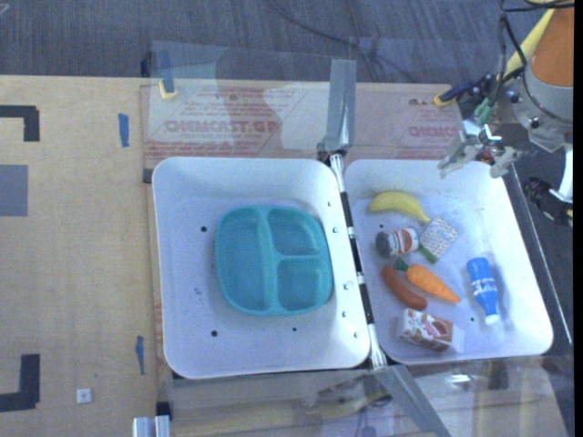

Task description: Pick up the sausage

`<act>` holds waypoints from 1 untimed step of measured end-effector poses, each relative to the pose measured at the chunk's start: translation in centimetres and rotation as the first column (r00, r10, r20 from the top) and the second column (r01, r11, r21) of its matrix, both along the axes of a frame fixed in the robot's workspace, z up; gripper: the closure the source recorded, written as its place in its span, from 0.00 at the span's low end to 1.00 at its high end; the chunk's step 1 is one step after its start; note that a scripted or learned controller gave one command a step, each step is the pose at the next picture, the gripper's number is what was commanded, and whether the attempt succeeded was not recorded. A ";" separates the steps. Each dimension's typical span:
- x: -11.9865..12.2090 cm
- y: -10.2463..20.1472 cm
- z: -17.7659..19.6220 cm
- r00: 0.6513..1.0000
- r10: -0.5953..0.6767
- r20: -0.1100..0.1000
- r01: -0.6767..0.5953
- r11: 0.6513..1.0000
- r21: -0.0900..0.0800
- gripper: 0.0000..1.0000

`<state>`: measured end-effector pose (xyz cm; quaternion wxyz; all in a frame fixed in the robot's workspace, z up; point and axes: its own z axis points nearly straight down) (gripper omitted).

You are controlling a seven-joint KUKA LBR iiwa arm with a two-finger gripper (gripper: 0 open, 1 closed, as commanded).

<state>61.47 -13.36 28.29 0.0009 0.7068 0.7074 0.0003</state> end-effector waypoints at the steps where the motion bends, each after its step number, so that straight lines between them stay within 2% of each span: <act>1: -3.2 2.6 -14.0 0.999 -0.038 -0.001 0.038 0.999 0.001 0.00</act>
